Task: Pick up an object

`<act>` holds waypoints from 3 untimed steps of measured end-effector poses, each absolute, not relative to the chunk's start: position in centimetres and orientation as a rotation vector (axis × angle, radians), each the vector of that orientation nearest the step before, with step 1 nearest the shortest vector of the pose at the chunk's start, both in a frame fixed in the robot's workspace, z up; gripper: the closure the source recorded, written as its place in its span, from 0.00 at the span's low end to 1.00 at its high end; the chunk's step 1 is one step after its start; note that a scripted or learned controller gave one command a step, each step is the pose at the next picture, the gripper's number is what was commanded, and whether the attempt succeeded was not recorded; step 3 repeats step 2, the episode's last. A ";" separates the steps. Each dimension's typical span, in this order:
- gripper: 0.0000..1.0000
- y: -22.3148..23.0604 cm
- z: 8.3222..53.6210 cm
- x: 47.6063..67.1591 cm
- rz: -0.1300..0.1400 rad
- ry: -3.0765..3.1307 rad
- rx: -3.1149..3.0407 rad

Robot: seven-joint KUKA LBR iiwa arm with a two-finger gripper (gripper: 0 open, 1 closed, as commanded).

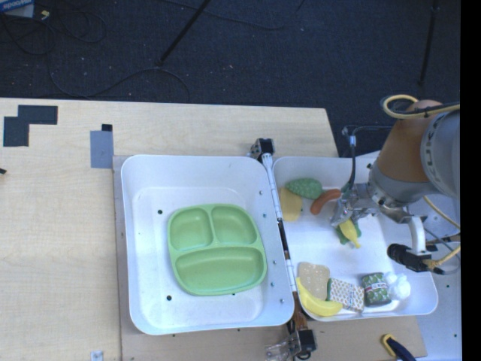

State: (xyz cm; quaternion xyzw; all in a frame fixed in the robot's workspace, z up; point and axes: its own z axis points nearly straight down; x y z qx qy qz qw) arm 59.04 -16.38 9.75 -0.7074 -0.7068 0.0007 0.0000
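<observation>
Here the pincer seems clamped on a yellow-green toy, orange sausage and green pickle just beside.

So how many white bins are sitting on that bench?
2. The left bin holds a green divided plate; the right bin, beside it, holds toy food such as a banana, with the gripper over it.

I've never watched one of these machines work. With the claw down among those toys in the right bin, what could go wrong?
The gripper sits right over a small yellow-green toy, with an orange sausage close beside it. It might nudge the sausage, or the toy could slip out as the arm lifts. Either may end the try with nothing picked.
</observation>
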 end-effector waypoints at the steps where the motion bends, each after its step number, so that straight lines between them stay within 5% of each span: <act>1: 1.00 -10.7 20.5 59.4 0.004 -2.221 -2.217; 2: 1.00 -5.5 22.7 58.5 0.005 -2.220 -2.217; 3: 1.00 -5.5 22.7 58.5 0.005 -2.220 -2.217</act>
